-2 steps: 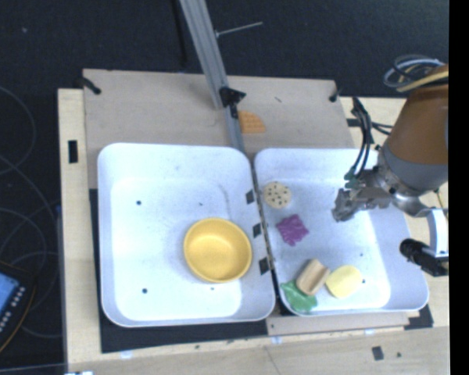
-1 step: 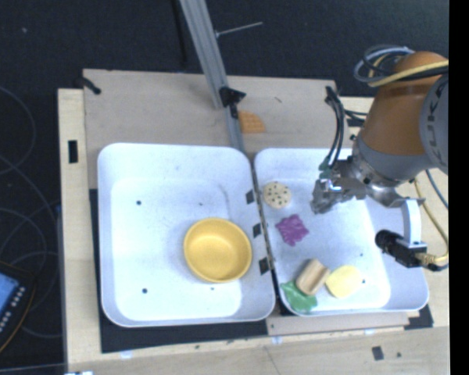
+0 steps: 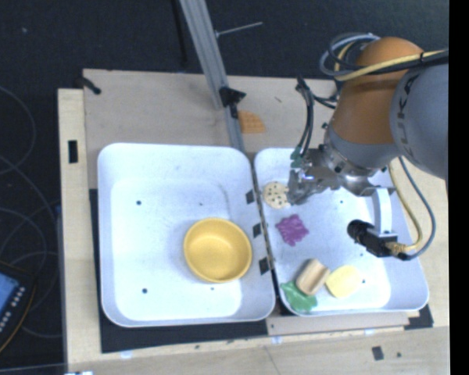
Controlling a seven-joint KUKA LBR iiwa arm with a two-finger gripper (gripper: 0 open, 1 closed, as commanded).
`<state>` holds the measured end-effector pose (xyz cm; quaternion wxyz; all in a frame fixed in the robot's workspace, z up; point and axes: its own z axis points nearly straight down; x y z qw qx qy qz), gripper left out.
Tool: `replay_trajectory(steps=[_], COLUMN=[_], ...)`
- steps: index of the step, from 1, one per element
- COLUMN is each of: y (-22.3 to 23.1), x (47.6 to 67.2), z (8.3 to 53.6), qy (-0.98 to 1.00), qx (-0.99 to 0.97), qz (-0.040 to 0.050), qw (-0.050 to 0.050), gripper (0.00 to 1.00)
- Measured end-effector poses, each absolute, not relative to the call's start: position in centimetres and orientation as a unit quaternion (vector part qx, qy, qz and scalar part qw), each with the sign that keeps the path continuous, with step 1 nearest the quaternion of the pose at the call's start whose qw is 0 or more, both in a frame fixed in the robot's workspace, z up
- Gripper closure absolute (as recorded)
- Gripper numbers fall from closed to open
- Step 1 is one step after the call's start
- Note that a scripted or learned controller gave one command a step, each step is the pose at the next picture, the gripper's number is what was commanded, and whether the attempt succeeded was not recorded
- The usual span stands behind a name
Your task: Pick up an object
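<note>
My gripper [image 3: 299, 187] hangs over the upper left part of the right bin [image 3: 402, 291], its tip just right of a small round beige object with dark dots [image 3: 275, 194]. A purple lumpy object [image 3: 292, 229] lies just below the gripper. Along the right bin's front edge lie a tan cylinder [image 3: 310, 275], a yellow block [image 3: 342, 281] and a green piece [image 3: 297, 298]. A yellow bowl [image 3: 216, 249] sits in the left bin [image 3: 141, 209]. Nothing is visibly held between the fingers.
A grey metal pole [image 3: 207, 49] slants from the top down to the divider between the bins. A black cable connector [image 3: 367, 237] hangs over the right bin's right side. An orange tag [image 3: 251, 122] lies on the bench behind the bins.
</note>
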<state>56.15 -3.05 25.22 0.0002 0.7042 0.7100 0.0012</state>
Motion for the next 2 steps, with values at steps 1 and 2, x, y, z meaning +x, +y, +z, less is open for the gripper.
replay_trajectory(steps=[1,2], y=[1.5,7.2], x=[56.8,57.4], z=[24.3,24.0], qy=[0.709,0.710], qx=[0.705,0.704], qz=[-0.0003,0.0005], qw=[0.000,0.000], gripper=[1.00,1.00])
